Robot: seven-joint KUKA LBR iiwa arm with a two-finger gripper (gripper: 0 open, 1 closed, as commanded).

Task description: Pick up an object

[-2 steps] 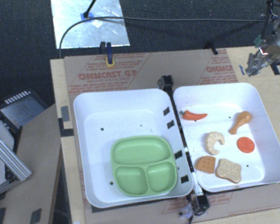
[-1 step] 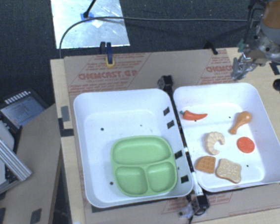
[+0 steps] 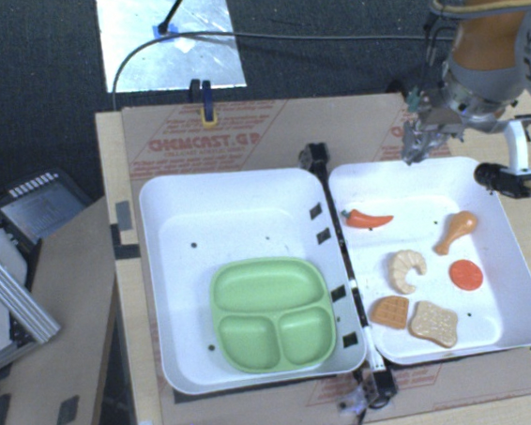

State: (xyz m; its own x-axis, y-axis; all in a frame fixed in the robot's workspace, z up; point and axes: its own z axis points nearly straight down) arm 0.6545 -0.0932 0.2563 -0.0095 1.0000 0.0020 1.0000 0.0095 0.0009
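Nearest you, low in the frame, a slice of toast and a cracker are lying in the right bin, while a green divided plate is sitting in the left bin. Further up the right bin you are seeing a croissant, a red disc, a drumstick and a red chili pepper. At upper right the claw is hovering over the bin's far rim, grasping nothing; whether it is released or clenched you cannot tell.

Two white bins, one green tray, six food items.
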